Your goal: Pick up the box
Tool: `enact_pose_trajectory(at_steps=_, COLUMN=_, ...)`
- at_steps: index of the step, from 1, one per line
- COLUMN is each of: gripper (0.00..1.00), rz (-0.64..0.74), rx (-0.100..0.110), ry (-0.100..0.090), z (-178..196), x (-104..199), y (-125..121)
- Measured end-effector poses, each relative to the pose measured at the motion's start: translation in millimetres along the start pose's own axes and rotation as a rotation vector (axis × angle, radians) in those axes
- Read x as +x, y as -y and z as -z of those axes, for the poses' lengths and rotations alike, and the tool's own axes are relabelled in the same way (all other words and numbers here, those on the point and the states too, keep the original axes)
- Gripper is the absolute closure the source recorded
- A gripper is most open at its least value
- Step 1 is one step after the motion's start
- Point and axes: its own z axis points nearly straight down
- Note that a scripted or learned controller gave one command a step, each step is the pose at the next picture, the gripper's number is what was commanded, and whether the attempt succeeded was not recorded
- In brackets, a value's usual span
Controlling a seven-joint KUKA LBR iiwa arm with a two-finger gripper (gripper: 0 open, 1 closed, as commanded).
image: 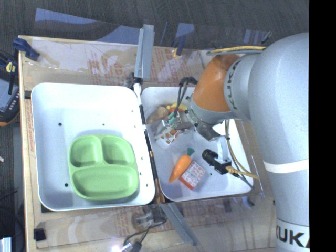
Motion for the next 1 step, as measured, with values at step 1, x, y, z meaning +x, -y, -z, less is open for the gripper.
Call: enact_pose_trajectory(at_steps=1, gripper=0.00, rz=0.100, rx=0.023, ry=-0.017, z=58.4, x=-28.9, y=11.1)
